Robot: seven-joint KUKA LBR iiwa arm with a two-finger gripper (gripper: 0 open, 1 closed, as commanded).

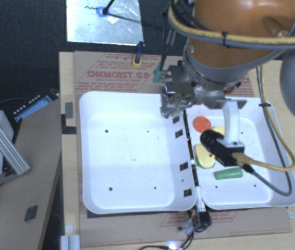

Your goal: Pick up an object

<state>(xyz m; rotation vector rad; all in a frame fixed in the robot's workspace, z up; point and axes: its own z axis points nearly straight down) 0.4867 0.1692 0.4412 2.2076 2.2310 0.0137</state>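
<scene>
The right white bin (259, 191) holds three small objects. An orange round piece (202, 123) lies near its back left. A yellow piece (206, 158) rests against the bin's left wall, partly hidden by the robot's wrist parts. In front of it lies a green block (227, 174). My gripper (169, 107) hangs over the back end of the ridge between the two bins, left of the orange piece and apart from all three objects. The large orange and grey arm covers the back of the right bin.
The left white bin (132, 155) sits beside the right one on a cardboard sheet (111, 72). A shiny metal plate (103, 14) lies at the back. A blue-ended device (35, 104) and an aluminium frame (1, 139) stand to the left of the bench.
</scene>
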